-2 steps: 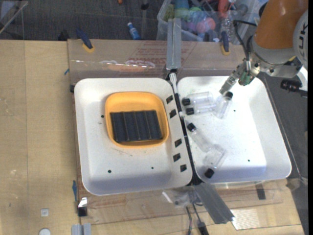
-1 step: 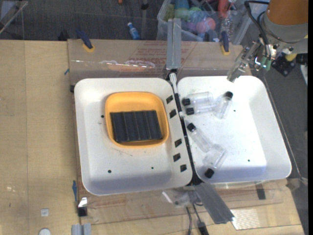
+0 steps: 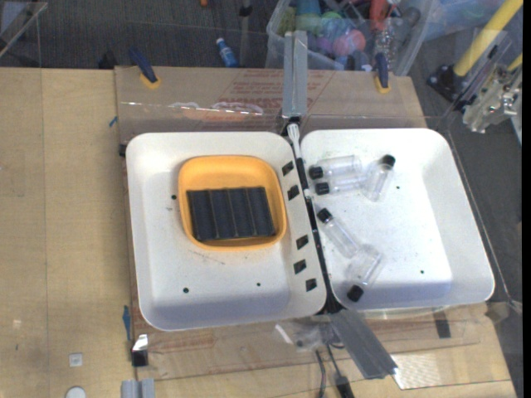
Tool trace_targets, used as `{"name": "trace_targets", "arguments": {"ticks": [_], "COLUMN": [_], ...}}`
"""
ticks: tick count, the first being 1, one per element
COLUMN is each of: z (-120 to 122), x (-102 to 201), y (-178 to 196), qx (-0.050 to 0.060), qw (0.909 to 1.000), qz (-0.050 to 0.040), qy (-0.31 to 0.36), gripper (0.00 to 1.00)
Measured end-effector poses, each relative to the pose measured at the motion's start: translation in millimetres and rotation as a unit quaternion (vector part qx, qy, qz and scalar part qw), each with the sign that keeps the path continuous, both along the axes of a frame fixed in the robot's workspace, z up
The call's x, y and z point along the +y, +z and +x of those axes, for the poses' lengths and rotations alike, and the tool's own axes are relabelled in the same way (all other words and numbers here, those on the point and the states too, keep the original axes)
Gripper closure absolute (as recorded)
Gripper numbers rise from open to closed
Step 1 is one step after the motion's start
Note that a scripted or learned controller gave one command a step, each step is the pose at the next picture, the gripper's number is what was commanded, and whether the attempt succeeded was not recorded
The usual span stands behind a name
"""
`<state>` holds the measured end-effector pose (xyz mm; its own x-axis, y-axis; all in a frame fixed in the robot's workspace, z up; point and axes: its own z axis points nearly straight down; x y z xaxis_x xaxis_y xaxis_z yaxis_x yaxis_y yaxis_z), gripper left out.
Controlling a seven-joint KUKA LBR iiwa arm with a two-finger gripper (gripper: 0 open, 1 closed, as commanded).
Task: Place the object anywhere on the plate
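Gripper first: a metal assembly at the upper right edge of the frame, outside both bins, looks like it. Whether it is spread or closed cannot be told from this angle, and nothing is seen held in it.

The likely object to move is one of the clear plastic vials with black caps, all lying on their sides in the right bin. Three are clustered near that bin's upper left. One lies lower along the divider and one near the lower left. Judging by looks, they are light, stiff and smooth, apt to roll or squirt out of a pinch. A grasp across the body's middle, square to its length, seems safest. The vial nearest the divider leaves little room.

Count: five vials by their caps, two white bins, and one orange plate in the left bin. One dark ribbed slab covers most of the plate's centre.
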<state>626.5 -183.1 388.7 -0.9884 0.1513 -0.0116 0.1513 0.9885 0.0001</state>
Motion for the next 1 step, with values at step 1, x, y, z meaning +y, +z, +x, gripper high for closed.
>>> {"name": "trace_targets", "arguments": {"ticks": [1], "z": [19.9], "x": [-40.4], "y": [-32.3], "qx": [0.000], "qw": [0.9816], "qz": [-0.0017], "qy": [0.191], "gripper": [1.00]}}
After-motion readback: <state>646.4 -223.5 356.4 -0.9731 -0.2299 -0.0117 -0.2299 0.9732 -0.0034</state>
